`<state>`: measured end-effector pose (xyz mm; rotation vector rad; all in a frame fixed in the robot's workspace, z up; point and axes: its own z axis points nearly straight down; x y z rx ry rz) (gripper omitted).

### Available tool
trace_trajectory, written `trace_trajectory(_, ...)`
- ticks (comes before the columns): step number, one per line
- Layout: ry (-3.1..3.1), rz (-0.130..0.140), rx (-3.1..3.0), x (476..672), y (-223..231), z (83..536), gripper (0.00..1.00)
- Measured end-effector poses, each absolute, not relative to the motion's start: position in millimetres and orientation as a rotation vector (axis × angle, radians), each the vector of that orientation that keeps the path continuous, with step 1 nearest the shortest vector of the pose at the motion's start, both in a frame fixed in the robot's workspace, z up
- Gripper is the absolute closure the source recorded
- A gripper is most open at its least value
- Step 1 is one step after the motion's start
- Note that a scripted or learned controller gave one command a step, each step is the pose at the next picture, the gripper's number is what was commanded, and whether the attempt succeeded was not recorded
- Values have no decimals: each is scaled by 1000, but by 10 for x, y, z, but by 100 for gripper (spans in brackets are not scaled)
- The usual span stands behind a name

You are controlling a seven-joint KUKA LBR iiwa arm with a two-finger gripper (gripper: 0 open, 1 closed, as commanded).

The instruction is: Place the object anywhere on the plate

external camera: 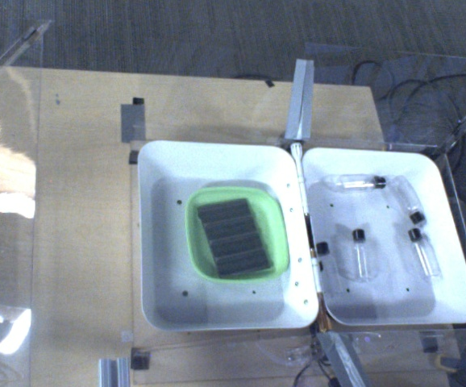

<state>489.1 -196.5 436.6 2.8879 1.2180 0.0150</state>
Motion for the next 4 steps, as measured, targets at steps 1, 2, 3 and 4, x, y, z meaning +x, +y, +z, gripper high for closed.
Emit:
trace_trajectory(1, 1121, 14, 2928, 4886, -2002, 4361, 0)
trace_trajectory(2, 1121, 13, 2928, 4887, -2004, 4362, 0)
trace_trajectory(3, 1025, 14, 2964, 4889, -1998, 4361, 0)
trace_trajectory(4, 811, 14, 3030, 4886, -2019, 4360, 0)
